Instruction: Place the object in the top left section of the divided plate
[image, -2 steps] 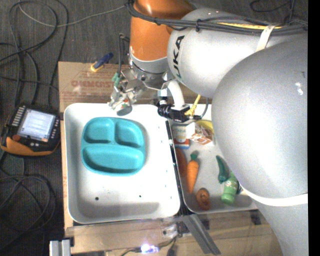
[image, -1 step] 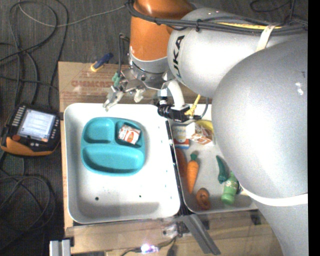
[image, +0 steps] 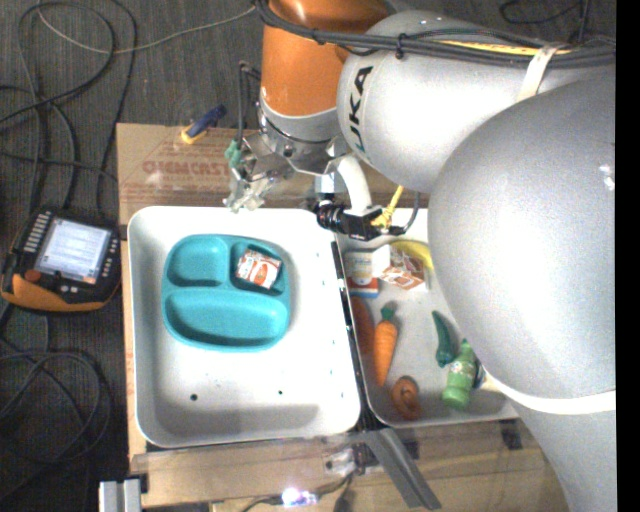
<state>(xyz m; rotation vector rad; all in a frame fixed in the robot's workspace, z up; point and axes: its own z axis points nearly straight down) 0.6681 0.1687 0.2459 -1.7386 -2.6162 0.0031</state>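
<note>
Teal divided plastic plate (image: 222, 312) holds a small red-and-white packet (image: 259, 269) in its top right section; gripper (image: 243, 190) jaws unclear.

A teal divided plate (image: 222, 295) lies flat in the left bin, toward its far side. A small red-and-white packet (image: 259, 268) rests in the plate's upper right section, tilted slightly, inside the rim.

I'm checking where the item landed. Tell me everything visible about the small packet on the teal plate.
The small packet looks like a white wrapper with red-orange print, flat and slightly tilted. It lies in the top right section of the teal divided plate, which sits in the left white bin. Nothing but the plate touches it; the gripper is beyond the bin's far edge.
</note>
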